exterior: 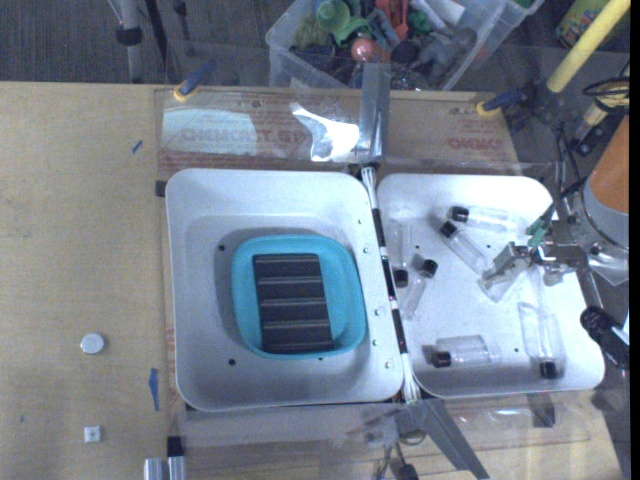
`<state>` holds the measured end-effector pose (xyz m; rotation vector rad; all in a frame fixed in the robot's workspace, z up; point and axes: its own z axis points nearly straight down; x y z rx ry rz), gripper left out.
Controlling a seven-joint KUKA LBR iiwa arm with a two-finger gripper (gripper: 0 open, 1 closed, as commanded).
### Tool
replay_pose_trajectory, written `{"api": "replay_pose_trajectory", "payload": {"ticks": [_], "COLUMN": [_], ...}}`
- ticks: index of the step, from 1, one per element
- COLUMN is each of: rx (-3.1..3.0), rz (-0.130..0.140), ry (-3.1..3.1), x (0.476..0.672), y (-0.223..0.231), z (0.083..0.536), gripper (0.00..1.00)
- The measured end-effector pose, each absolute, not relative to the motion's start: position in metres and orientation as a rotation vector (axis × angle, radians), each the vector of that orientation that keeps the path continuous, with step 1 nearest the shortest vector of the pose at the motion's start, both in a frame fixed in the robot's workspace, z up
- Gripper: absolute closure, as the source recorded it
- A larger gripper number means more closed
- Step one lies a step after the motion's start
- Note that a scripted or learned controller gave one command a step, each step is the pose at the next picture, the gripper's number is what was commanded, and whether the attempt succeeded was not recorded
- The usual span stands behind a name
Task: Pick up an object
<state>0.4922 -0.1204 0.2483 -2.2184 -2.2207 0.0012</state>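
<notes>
Several clear plastic vials with black caps lie scattered in the right white bin (410,193). One vial (481,217) lies near the back and another vial (461,351) near the front edge. A third vial (534,334) lies at the front right. My gripper (522,258) hangs over the right side of this bin, with the orange-banded arm behind it at the view's right edge. A clear vial (496,281) lies directly beneath or against the gripper; whether it is touched cannot be told.
The left white bin (190,268) holds a cyan tray (245,268) with dark slats. A metal divider runs between the bins. Behind the bench stands a clear tub of toys (400,18). A small round disc (92,344) lies on the wooden bench at left.
</notes>
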Motion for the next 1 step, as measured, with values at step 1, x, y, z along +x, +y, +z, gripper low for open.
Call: {"api": "replay_pose_trajectory", "payload": {"ticks": [1], "rx": [-2.259], "rz": [0.001], "ry": [-2.179], "x": [0.5295], "y": [-0.1641], "z": [0.1821], "gripper": [0.00]}}
